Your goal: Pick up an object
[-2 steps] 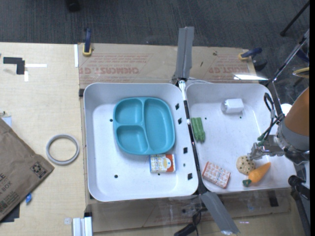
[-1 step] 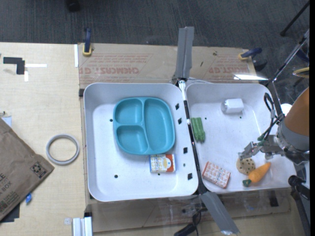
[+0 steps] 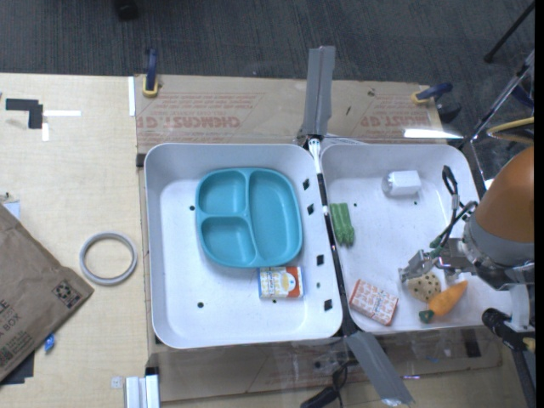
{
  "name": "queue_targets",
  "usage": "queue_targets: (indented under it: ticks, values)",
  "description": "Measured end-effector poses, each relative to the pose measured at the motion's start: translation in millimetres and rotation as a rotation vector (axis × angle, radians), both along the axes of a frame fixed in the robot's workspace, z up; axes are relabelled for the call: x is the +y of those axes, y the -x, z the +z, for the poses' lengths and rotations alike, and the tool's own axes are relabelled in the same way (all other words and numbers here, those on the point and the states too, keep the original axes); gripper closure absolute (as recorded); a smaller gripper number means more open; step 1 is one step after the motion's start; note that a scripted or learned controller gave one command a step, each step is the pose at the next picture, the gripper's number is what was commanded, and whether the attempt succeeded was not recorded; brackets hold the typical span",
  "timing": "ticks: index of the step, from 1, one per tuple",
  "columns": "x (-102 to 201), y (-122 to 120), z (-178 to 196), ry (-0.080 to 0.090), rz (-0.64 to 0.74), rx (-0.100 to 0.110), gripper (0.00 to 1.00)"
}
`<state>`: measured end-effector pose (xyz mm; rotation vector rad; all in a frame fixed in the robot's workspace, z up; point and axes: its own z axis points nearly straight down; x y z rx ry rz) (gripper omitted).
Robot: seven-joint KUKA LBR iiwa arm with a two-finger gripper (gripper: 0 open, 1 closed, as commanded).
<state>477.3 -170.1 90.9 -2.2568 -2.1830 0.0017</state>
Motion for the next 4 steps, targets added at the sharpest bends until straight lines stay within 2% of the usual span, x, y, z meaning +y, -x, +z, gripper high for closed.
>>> queue_targets:
  ticks: [1,2,3,4]
  values:
    - [-1.3,-1.7,10.8,0.002,-0.002,-0.005,1.00]
    - [-1.2,-1.7,10.8,0.002,-0.002,-0.005,0.00]
    - [-31.3,-0.5,39.6,0.001,0.246,-0.002,0.00]
    - [-31.4,-1.4,48.4,0.002,0.246,-0.004,1.00]
